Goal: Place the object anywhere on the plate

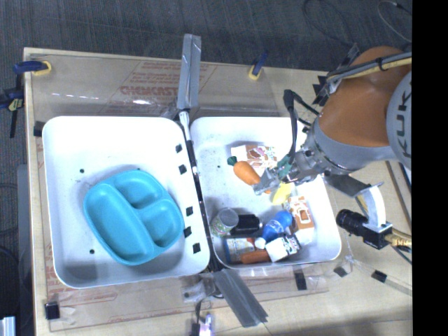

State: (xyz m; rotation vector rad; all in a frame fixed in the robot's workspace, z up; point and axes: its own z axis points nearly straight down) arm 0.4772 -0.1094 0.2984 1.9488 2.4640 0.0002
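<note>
The bench carries two shallow white bins side by side. The left bin holds a blue plate with divided compartments, lying toward that bin's near edge and tilted slightly across the floor of the bin.

The right bin holds a crowd of small things. An orange carrot-shaped object lies near the middle of the bin, with a small dark green tip at its far-left end. Just behind it, toward the far edge, lies a flat white packet with red and brown print too blurred to read. Along the near edge sit a small tin can, a black item, a blue bottle with a white cap, a white carton with dark print, and a small box with orange marks; none of their labels can be read.

The gripper hangs over the middle of the right bin, just beside the carrot's right end, above a yellow item. Whether it is parted or closed cannot be told.

On the arm's grey casing, at the right, the letters "KU" show. Faint reddish print on the bench's far side is illegible.
</note>
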